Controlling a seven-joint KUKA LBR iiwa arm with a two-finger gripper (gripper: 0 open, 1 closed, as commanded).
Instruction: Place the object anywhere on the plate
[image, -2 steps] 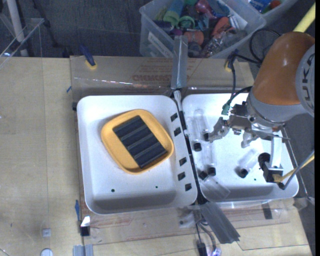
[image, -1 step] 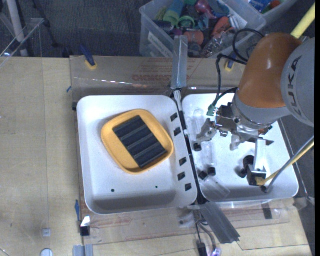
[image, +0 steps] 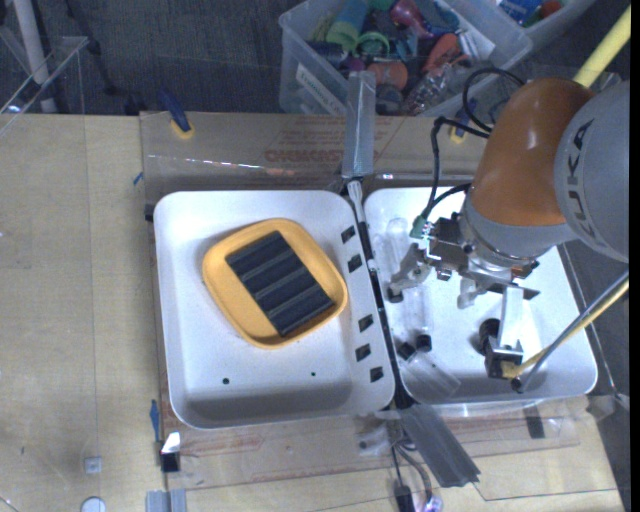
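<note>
A yellow plate (image: 225, 280) lies in the left bin (image: 190, 380). A black ridged rectangular object (image: 280, 282) rests flat on it, covering most of its middle. My gripper (image: 432, 290) hangs over the right bin (image: 560, 375), well to the right of the plate. Its two fingers (image: 404, 277) are spread apart, with nothing between them.
A small black piece (image: 412, 347) lies on the right bin's floor, just below the gripper. A divider with black clips (image: 362, 300) separates the two bins. A clear tub of colourful items (image: 400, 45) stands behind the bins.
</note>
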